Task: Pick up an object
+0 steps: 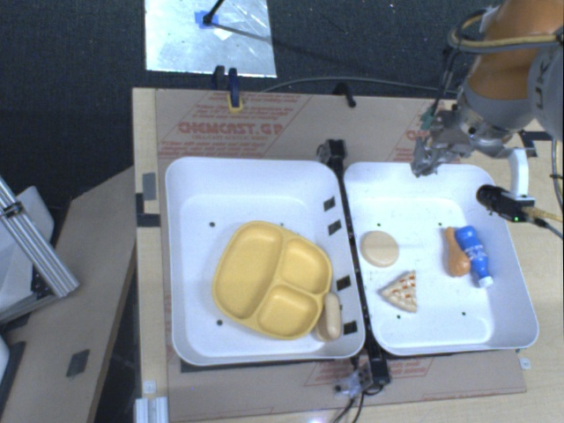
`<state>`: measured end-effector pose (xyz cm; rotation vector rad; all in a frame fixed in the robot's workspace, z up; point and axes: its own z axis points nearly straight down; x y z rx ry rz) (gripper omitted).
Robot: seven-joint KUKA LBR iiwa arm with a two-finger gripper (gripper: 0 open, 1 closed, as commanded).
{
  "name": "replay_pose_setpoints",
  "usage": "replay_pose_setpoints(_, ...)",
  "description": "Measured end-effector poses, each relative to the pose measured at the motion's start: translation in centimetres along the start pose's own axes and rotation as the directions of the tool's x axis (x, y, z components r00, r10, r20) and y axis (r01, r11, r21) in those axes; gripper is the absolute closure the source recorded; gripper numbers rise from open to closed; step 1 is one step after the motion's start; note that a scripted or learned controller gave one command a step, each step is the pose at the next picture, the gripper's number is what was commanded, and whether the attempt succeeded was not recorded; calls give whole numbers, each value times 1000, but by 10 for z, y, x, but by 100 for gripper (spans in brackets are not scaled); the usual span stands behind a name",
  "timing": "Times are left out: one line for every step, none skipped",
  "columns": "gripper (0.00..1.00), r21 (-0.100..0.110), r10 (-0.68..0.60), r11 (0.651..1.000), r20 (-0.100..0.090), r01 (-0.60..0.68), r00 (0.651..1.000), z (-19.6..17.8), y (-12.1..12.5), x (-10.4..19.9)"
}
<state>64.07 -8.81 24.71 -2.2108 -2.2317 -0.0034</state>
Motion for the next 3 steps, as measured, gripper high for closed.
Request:
replay_pose_setpoints(100,0,1,1000,1,-1,1000,0,-14,52)
replay_pose_setpoints(100,0,1,1000,0,-1,1000,8,-11,97)
replay_pose_setpoints(100,2,0,1000,0,0,1000,22,-19,151)
